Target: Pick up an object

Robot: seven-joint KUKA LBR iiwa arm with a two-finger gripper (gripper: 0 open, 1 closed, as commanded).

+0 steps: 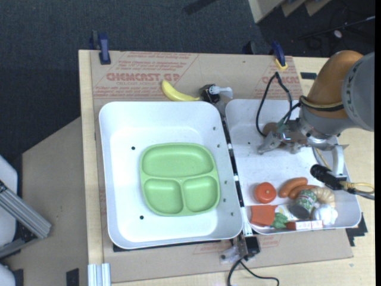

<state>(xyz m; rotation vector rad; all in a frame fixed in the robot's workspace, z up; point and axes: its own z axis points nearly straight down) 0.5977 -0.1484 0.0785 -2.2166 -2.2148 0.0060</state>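
Note:
My gripper (272, 140) hangs low over the upper-middle part of the right bin (244, 124), above bare white floor. I see no object in it. The loose objects are heaped in that bin's near end, below the gripper: a red tomato (265, 191), an orange sausage (293, 186), an orange-red block (262, 214) with a green piece (280, 220) beside it, a small can (306, 202), a tan bread roll (326, 193) and a white item (328, 214). The tomato is the closest of them to the gripper, well apart from it.
The left bin (119, 159) holds a green divided plate (178, 178). A yellow banana (178, 93) and a small black-and-white fixture (215, 92) lie on the board behind the bins. Black cables loop over the right bin's far end (268, 103).

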